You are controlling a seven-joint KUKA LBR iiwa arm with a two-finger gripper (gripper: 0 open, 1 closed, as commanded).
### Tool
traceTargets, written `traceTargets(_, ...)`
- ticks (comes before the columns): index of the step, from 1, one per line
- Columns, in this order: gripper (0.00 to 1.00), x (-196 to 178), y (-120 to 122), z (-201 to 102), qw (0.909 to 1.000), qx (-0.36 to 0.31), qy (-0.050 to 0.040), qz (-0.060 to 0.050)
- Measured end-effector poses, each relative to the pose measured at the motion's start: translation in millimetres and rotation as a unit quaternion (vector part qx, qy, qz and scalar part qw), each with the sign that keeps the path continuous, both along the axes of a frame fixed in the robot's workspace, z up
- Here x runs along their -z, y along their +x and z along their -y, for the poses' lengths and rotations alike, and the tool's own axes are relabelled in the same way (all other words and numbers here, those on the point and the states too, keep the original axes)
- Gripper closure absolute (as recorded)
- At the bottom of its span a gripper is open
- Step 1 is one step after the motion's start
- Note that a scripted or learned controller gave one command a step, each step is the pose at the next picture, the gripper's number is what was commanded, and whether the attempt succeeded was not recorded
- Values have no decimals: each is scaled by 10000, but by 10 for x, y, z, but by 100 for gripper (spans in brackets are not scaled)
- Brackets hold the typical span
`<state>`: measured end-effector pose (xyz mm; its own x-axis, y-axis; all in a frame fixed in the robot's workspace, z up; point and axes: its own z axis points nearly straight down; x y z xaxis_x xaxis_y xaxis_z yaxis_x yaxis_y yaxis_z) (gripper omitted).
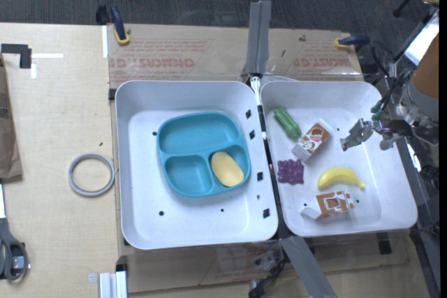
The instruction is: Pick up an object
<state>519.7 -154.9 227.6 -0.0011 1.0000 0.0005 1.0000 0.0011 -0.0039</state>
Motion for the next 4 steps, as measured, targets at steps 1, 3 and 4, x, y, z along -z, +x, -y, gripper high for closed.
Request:
traceTargets(1,0,-819,358,-211,9940,1091,-14,4)
traceTargets(3,0,590,1111,-503,9912,1326,-17,11)
traceTargets(4,0,1293,1225,-354,9999,158,-7,22)
